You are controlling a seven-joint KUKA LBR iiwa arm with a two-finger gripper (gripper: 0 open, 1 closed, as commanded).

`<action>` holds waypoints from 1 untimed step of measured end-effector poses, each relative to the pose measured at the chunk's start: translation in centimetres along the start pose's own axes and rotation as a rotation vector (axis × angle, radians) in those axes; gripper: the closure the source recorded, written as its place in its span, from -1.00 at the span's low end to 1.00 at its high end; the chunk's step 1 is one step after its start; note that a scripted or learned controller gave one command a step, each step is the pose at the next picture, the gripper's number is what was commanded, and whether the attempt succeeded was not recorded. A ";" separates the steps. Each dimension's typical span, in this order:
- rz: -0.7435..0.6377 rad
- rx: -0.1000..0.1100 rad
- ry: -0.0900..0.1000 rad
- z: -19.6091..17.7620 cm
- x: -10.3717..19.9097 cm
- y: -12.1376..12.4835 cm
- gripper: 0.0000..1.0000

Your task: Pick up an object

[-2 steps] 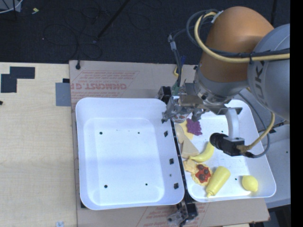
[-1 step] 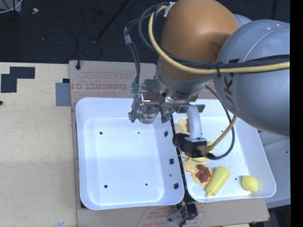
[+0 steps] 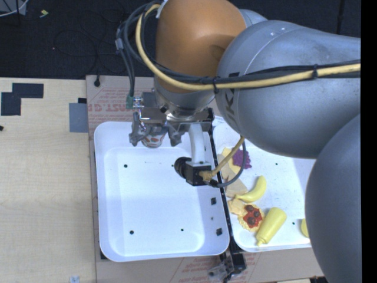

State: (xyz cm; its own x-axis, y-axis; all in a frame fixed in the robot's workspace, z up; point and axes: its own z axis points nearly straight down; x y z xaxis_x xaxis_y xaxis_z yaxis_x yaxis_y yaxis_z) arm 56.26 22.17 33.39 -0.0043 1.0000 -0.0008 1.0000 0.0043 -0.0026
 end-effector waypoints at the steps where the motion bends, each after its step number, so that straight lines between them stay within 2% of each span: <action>1: 0.003 -0.001 0.000 -1.4 2.1 1.3 1.00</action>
